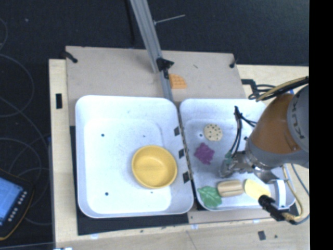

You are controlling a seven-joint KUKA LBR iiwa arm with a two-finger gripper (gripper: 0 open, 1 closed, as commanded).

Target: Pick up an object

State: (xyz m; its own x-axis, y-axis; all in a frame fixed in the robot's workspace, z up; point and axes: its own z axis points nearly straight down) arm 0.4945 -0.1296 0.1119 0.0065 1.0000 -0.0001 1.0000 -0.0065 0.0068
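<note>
- Camera view: the counter (119, 72) carries two shallow white bins side by side, the left bin (91, 139) and the right bin (197, 111), their inner walls touching along the middle.
- In the left bin, a yellow bowl (153, 166) sits upright toward the bin's near right part, close to the wall shared with the right bin.
- In the right bin, a round tan disc with dark dots (212, 132) lies toward the far side, with a purple block (204, 153) just nearer than it.
- Along the right bin's near edge lie three things in a row: a green piece (210, 196) in the near left corner, a tan cylinder (230, 187) on its side touching it, and a yellow object (256, 188) just beside the cylinder's other end.
- The arm (278, 132), with its orange band, reaches in over the right bin's right side.
- The gripper (232, 166) hangs low just above the tan cylinder, right of the purple block; whether its fingers are apart or closed cannot be told, and nothing is seen between them.
- A small orange waffle-patterned piece (177, 82) lies on the counter beyond the bins, beside a grey slanted rail (148, 30).
</note>
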